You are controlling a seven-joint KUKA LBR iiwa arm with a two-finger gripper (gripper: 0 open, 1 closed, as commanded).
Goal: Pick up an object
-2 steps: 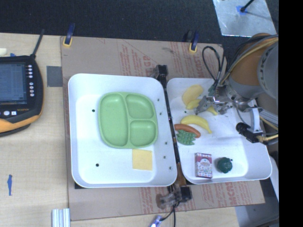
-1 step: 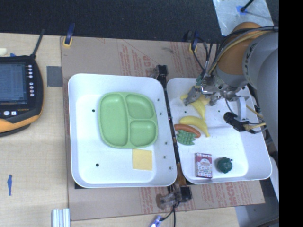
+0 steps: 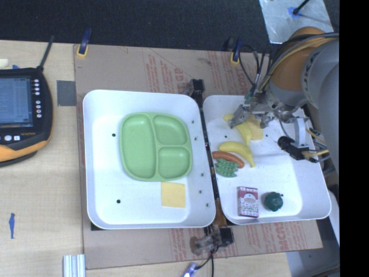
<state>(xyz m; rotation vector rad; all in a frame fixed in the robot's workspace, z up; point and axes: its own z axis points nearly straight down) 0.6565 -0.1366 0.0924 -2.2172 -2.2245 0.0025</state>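
The right bin (image 3: 308, 183) holds several toy foods. A pale yellow piece (image 3: 252, 133) lies at its far end, and my gripper (image 3: 252, 118) hangs right over that piece's far edge, low in the bin. Just in front lie a yellow banana (image 3: 238, 149), an orange-red sausage (image 3: 228, 157) and a green pea pod (image 3: 225, 167). A small red box (image 3: 248, 202) and a dark green round fruit (image 3: 273, 201) sit near the front wall. The arm's orange band (image 3: 297, 56) rises behind the gripper.
The left bin (image 3: 95, 154) holds a green divided plate (image 3: 155, 146) and a yellow cheese slice (image 3: 173, 194). A teach pendant (image 3: 20, 111) lies on the bench at far left. A black cable part (image 3: 294, 148) hangs over the right bin's right side.
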